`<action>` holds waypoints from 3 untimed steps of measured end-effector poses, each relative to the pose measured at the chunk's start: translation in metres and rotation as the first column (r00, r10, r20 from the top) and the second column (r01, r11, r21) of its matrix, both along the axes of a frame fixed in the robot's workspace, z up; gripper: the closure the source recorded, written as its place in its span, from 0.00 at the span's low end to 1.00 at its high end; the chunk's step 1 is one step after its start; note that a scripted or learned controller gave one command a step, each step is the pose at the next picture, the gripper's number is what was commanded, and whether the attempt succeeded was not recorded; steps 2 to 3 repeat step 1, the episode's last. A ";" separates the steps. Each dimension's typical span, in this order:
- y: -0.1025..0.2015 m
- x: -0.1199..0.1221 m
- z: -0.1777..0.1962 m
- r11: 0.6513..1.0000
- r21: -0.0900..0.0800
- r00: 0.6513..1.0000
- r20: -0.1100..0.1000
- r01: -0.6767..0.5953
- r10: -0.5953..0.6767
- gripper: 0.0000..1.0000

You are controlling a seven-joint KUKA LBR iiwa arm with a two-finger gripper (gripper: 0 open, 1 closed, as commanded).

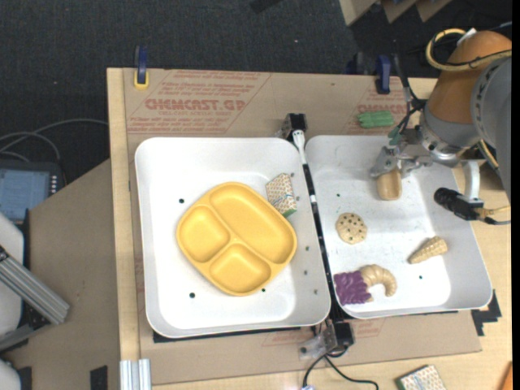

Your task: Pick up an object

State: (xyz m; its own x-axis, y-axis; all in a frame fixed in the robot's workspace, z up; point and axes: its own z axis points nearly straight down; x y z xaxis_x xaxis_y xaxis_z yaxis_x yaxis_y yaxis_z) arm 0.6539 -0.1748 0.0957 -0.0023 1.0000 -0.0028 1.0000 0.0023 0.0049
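Reaching from right, gripper [390,166] sits low over right bin [341,157], directly above brown chunk [388,187], lined up for pick; jaws' state cannot tell. Cookie [351,227], cone [427,250] lie apart.

The arm [475,88] runs off the picture's right edge, so most of its body is cut away. Its wrist covers the gripper [390,165], so I cannot make out how it stands over the tan piece [388,187] near the right bin's [467,295] far edge. By the left bin's [162,299] right wall, a patterned thing [281,190] is partly tucked behind the yellow tray [236,238]; too small to name.
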 end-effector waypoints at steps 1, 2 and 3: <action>0.091 -0.020 0.095 1.000 0.003 1.000 0.000 -0.005 0.005 1.00; 0.091 -0.020 0.095 1.000 0.003 1.000 0.000 -0.005 0.005 1.00; 0.091 -0.020 0.095 1.000 0.003 1.000 0.000 -0.005 0.005 1.00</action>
